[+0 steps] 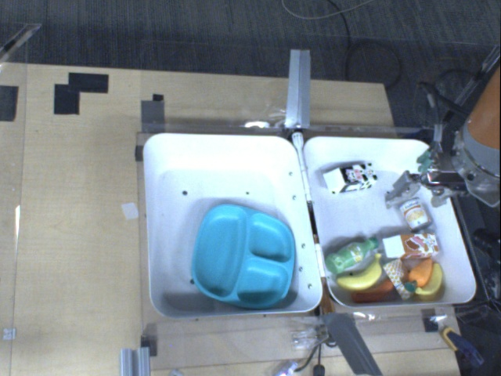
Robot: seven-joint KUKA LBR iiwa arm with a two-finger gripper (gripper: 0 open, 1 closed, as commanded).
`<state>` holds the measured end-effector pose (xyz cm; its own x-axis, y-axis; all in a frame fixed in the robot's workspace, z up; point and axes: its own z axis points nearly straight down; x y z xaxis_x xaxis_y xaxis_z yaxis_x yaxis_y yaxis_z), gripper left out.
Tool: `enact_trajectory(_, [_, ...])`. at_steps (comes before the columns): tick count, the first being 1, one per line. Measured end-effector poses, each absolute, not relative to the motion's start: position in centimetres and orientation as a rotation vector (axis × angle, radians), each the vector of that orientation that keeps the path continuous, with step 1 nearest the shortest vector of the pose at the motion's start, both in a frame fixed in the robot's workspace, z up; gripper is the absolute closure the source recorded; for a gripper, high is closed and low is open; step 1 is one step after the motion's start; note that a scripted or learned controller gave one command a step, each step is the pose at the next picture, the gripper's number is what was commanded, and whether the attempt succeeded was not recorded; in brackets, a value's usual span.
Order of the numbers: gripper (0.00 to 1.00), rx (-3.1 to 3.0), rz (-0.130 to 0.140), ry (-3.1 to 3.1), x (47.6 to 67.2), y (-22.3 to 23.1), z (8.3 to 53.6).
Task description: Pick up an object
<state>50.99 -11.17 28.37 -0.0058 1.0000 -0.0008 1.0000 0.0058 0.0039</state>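
My gripper (420, 192) hangs over the right side of the right bin (313, 210), its two grey fingers spread open with nothing between them. Just below it lies a small jar (414, 215) with a pale label, close to the fingertips. A white and black carton (350, 177) lies to the gripper's left. Along the bin's front edge sit a green packet (350, 253), a yellow banana (361, 278), a red and white packet (419, 245) and an orange piece (421, 272) in a pile.
The left bin (168, 210) holds a blue divided plate (244, 254) at its front. A grey post (299, 88) rises behind the wall between the bins. Cables and the arm's body crowd the right edge.
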Motion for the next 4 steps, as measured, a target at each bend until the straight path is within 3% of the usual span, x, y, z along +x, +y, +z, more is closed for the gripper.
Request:
enact_trajectory(1, [0.0,1.999,0.003,2.419,54.9,-16.4,17.2])
enact_trajectory(2, [0.0,2.065,0.004,2.361,49.7,-17.7,21.2])
enact_trajectory(3, [0.0,1.774,0.005,2.581,48.9,-14.9,30.3])
enact_trajectory(4, [0.0,1.778,0.002,2.585,53.1,-17.7,16.7])
